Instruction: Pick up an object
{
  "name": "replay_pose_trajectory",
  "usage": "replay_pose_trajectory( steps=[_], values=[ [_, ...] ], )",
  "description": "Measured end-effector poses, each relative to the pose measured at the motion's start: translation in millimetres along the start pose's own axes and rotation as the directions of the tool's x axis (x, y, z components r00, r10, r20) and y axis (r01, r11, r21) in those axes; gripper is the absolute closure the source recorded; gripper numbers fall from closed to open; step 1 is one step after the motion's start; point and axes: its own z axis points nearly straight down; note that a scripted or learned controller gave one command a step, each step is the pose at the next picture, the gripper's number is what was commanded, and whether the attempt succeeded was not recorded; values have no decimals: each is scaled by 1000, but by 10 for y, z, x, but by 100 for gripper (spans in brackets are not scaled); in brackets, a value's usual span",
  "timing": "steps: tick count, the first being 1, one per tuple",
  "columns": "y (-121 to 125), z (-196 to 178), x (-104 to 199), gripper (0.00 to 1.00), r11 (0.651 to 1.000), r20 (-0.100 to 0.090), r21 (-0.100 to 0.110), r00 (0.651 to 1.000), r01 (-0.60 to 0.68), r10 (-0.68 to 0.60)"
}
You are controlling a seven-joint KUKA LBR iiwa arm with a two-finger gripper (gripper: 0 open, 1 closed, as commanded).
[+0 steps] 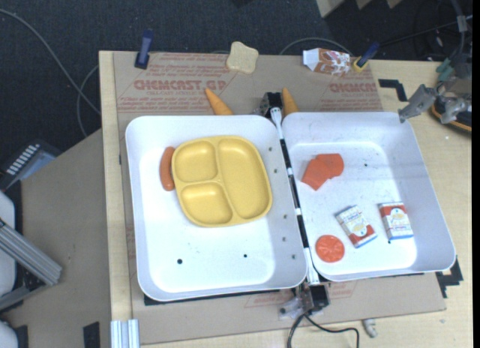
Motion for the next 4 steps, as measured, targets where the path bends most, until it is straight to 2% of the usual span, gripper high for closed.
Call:
replay_pose_trajectory(
  steps=[1, 2, 3, 4],
  values=[
    [86, 1258, 566, 0, 1000, -1, 2, 1000, 1, -1],
    [147, 1896, 1091, 0, 1000, -2, 2, 1000, 1, -1],
    [231, 1887, 1217, 0, 1000, 0, -2, 1000, 1, -1],
    [38, 1888, 1190, 0, 1000, -1, 2, 1000, -1, 1]
  ],
)
